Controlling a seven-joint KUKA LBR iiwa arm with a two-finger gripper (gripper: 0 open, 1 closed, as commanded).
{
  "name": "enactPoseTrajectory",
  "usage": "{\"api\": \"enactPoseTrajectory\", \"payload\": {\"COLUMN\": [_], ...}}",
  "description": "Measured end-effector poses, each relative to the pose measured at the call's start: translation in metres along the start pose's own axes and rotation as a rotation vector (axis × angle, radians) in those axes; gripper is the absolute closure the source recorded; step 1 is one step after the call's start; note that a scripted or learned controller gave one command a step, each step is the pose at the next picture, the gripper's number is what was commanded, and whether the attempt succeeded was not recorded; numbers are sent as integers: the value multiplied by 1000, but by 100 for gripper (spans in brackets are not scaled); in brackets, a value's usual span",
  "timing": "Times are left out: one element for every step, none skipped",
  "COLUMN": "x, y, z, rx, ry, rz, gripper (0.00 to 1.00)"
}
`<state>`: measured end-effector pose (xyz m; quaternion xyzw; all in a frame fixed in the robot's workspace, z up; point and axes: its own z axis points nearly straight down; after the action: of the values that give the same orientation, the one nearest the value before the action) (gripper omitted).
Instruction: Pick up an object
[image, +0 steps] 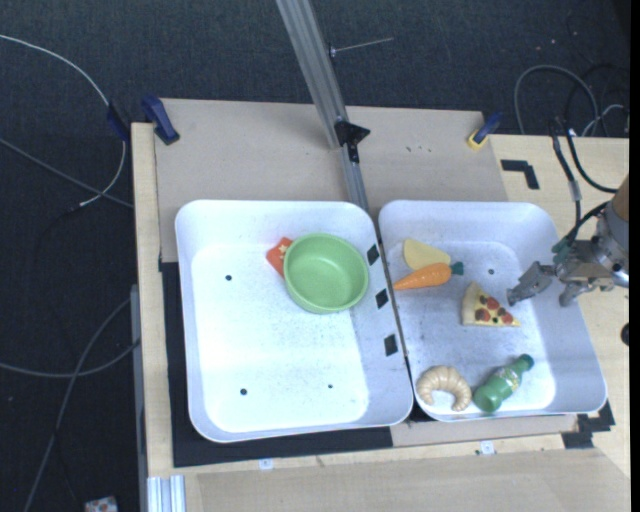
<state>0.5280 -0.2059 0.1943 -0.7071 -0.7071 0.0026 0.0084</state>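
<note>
The grey two-finger gripper (548, 284) hangs over the right side of the right white bin (560, 395), fingers spread with nothing between them. Just left of it lies a toy pizza slice (487, 309); an orange toy carrot (427, 277) lies farther left, a green plastic bottle (500, 385) nearer.

Both bins (290, 420) are white with fine dark speckles. The bowl (324, 271) is light green, an orange-red piece (277, 255) beside it. The carrot (424, 277) is orange, the pizza slice (487, 308) yellow with red dots, the croissant (446, 385) tan, the bottle (500, 385) green. The table (250, 150) is beige.
</note>
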Motion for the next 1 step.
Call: {"api": "enactPoseTrajectory", "payload": {"x": [6], "y": [5], "z": [62], "rx": [0], "ry": [1], "rz": [0], "gripper": [0]}}
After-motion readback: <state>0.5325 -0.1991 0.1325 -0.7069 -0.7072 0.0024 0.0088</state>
